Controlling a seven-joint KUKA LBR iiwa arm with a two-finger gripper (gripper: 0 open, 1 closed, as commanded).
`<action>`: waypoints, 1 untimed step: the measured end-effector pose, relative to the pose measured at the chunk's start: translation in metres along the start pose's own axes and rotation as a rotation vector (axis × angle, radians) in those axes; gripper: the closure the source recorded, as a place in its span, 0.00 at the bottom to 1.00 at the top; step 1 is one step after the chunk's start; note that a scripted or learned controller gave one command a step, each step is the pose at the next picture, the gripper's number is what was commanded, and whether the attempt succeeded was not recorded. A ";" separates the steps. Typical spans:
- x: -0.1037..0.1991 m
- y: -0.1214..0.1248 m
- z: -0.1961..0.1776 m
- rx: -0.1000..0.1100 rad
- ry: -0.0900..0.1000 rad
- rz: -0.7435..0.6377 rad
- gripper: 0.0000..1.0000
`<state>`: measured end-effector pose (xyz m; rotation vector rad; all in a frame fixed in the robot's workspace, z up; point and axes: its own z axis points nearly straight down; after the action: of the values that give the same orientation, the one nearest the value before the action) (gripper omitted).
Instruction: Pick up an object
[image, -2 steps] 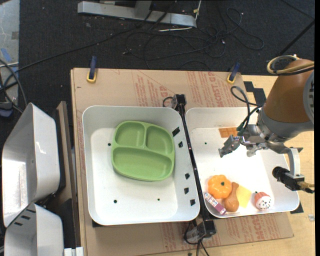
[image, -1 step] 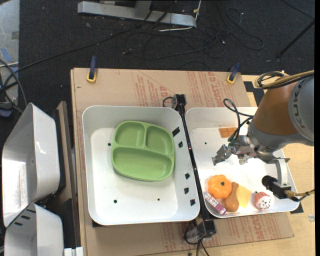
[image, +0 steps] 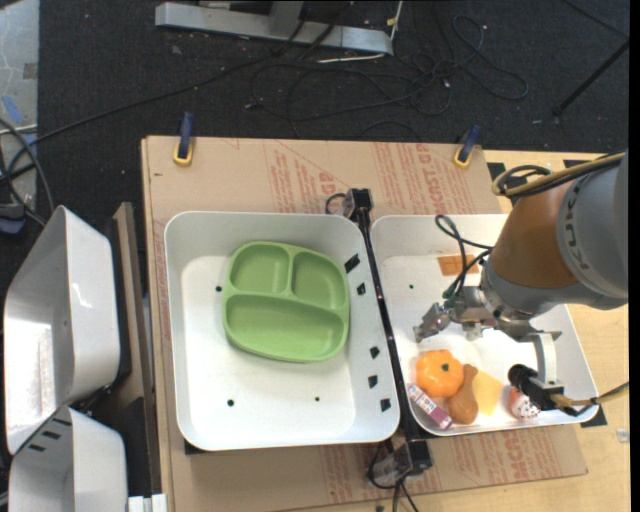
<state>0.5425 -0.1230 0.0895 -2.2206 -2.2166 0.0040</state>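
Note:
In the right bin (image: 410, 240) my gripper (image: 437, 322) hangs low over the floor, just above an orange pumpkin-shaped toy (image: 440, 373). Nothing shows between the metal fingertips (image: 430, 326). Next to the pumpkin lie a brown carrot-like piece (image: 465, 397), a pale yellow piece (image: 487, 392), a small pink and white tube (image: 429, 405) and a red and white item (image: 520, 403). A small orange block (image: 450, 264) lies at the back of that bin, behind the arm.
The left bin (image: 190, 330) holds a green divided plate (image: 287, 301). A black divider with clips (image: 375, 310) separates the bins. The grey and orange arm (image: 550, 245) covers the right bin's right side. A white container (image: 60, 310) stands off the bench at left.

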 end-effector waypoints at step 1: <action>0.000 0.001 -0.013 -0.003 0.000 0.002 1.00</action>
<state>0.5434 -0.1229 0.1020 -2.2242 -2.2163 0.0009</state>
